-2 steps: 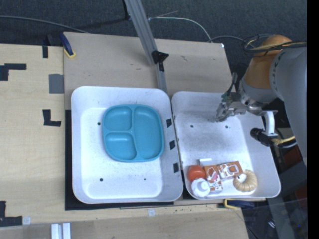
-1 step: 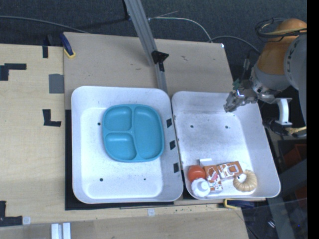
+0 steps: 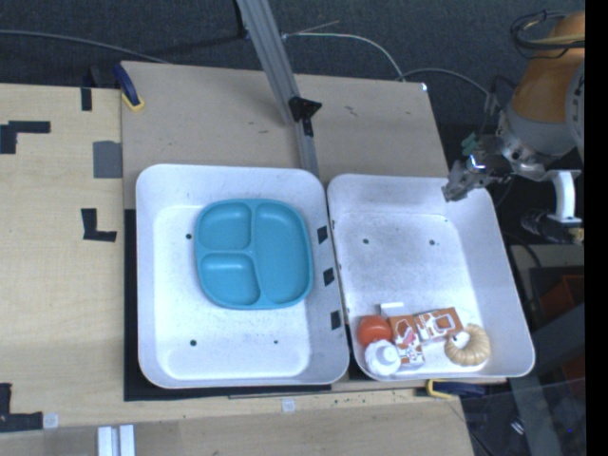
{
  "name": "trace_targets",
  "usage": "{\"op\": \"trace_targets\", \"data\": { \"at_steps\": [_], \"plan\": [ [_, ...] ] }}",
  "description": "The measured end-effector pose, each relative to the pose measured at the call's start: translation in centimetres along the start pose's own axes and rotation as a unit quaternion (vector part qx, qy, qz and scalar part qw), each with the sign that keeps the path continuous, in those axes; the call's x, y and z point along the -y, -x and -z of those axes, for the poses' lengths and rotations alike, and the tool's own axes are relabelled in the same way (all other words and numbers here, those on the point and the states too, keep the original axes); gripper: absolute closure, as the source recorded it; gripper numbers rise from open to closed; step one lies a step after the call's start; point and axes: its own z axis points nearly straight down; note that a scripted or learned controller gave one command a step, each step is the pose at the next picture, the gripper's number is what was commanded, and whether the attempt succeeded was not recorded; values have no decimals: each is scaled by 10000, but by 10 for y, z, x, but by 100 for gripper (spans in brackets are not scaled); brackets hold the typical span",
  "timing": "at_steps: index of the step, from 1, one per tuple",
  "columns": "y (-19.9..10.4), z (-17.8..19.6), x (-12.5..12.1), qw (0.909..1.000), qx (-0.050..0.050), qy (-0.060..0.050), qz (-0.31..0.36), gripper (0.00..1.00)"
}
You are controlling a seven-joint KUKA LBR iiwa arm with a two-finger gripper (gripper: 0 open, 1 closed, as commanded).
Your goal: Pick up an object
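Camera view: two bins, arm at far right rim.
Gripper (image 3: 458, 186) over right bin's (image 3: 418, 218) upper-right edge; grip state cannot be told. Carton (image 3: 425, 335), red-white bottle (image 3: 377, 343), ring pastry (image 3: 468, 346) crowd the near wall. Teal divided plate (image 3: 254, 253) in left bin (image 3: 163, 283).

**Even overhead light, soft detail**

The bench is lit evenly and brightly from above. Mild glare is seen on the left white bin (image 3: 152, 255), and only thin shadows are cast at its rims. Beyond that bin's far edge the floor is left dim. Detail is rendered slightly soft throughout.
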Motion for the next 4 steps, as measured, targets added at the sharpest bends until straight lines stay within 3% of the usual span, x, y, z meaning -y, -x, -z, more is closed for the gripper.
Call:
{"op": "trace_targets", "data": {
  "at_steps": [1, 2, 4],
  "plan": [
    [4, 55, -10, 10000, 4, 13, 3, 100],
    [4, 61, -11, 10000, -3, -15, -2, 100],
    [-90, 58, -4, 10000, -12, -23, 18, 100]
  ]
}}
